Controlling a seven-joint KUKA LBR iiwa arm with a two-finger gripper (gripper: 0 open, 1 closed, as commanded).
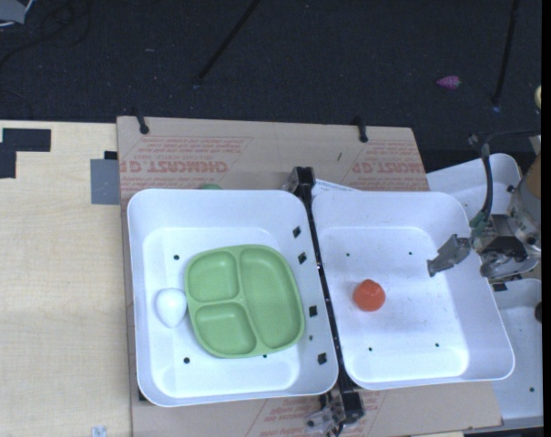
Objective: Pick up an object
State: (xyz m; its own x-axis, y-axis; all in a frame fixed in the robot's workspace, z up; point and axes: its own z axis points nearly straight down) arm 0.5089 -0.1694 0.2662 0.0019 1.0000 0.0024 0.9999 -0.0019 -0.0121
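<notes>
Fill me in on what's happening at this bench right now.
A robot arm reaches in from the right, its pincer hanging over the right edge of the right bin and holding nothing. An orange-red ball-like object lies alone in that bin, apart from the pincer. In the left bin a green three-compartment plate lies flat with a small white egg-shaped object at its left edge. Nothing has been picked up yet.

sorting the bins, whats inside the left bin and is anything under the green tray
The left bin holds a green divided tray and a small white egg-shaped object touching its left edge. The tray's compartments look bare. Whatever lies beneath the tray is covered.
</notes>
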